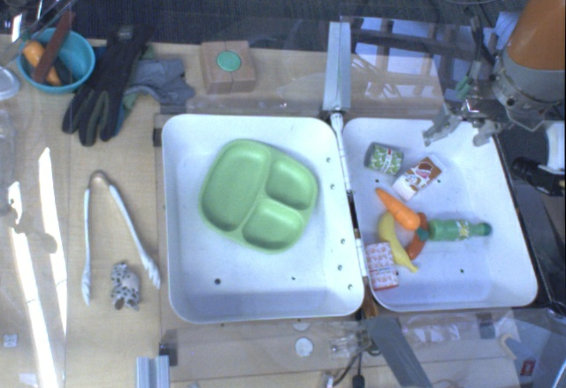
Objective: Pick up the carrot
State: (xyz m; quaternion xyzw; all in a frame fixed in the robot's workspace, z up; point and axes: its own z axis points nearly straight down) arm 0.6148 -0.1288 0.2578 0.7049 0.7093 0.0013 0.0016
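Carrot point(399, 209): short, orange, tapered, lying slantwise.

An orange band tops a grey wrist, and the tool point(461, 122) has what look like pale metal fingers.

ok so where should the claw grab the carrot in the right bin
Grip the carrot across its thicker middle, coming straight down from above. It lies flat, slanting from upper left to lower right, so set the fingers across that line. The banana and green bottle crowd its lower end; the upper tip is freer.
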